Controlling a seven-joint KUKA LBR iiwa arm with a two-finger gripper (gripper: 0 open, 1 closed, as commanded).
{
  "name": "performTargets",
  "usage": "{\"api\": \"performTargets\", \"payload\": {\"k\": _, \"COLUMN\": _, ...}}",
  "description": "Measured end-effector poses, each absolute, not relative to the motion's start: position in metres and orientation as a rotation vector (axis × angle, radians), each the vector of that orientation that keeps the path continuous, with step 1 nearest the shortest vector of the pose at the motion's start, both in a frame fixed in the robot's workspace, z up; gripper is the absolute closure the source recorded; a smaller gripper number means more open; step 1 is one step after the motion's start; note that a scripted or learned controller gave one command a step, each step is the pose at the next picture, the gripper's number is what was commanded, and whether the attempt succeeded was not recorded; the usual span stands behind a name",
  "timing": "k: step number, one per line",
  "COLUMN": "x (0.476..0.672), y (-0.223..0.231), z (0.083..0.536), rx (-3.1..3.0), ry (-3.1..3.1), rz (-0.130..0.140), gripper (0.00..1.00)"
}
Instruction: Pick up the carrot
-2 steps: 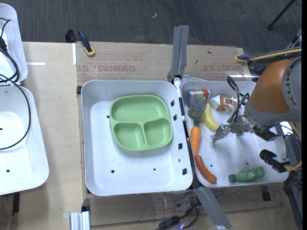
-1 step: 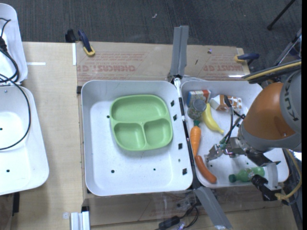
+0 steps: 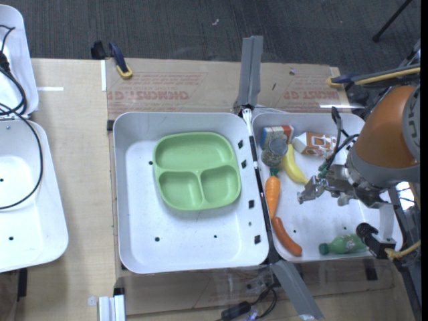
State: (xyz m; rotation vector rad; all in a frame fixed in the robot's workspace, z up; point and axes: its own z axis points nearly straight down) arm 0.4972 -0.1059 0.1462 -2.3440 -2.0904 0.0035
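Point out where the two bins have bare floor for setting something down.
Left bin: bare floor around the green tray, widest along the front. Right bin: open patch between carrot, sausage and green bottle. Its back-left corner is crowded.

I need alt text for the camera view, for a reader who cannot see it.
The hand hovers in the right bin, right of the carrot, which lies near a banana and a sausage. The left bin holds a green divided plate.

The grey arm [image 3: 391, 139] with its orange band enters from the right, wrist bent downward, and the gripper [image 3: 311, 191] points leftward at its end.
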Motion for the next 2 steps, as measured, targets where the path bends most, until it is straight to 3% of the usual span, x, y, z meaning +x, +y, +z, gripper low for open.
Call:
{"api": "performTargets", "payload": {"k": 1, "x": 0.497, "y": -0.029, "z": 0.191, "rx": -2.058, "ry": -2.373, "rz": 0.003, "gripper": 0.0}}
{"api": "performTargets", "payload": {"k": 2, "x": 0.477, "y": 0.06, "z": 0.191, "rx": -2.089, "ry": -2.344, "rz": 0.005, "gripper": 0.0}}
